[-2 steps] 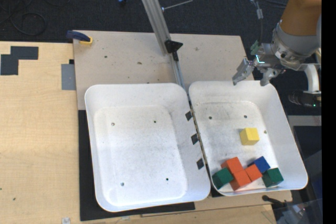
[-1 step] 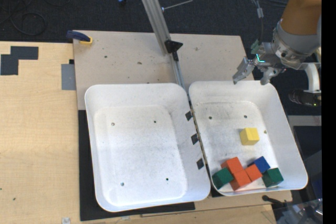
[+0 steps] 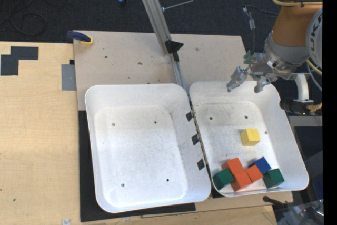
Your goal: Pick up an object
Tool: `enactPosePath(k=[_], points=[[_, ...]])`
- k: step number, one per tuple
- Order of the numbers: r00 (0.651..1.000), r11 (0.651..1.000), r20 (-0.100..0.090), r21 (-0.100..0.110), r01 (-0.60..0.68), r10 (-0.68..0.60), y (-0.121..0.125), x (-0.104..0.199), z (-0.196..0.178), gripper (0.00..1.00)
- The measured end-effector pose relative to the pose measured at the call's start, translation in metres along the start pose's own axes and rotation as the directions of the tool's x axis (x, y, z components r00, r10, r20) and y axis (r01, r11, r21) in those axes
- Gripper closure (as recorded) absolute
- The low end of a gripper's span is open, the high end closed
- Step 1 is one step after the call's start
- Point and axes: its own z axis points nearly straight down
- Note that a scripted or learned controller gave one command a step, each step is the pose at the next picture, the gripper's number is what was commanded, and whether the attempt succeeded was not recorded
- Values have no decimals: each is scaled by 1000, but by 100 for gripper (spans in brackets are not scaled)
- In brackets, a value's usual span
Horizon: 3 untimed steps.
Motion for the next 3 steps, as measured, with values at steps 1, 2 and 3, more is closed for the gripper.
enactPosePath(k=[1,2,3], points=[[1000,1000,-1,3,-1,1,-5,2,65,0],[1000,1000,-1,2,-1,1,-15,8,120,0],[1000,1000,-1,-3,-8,8,-14,5,107,100]])
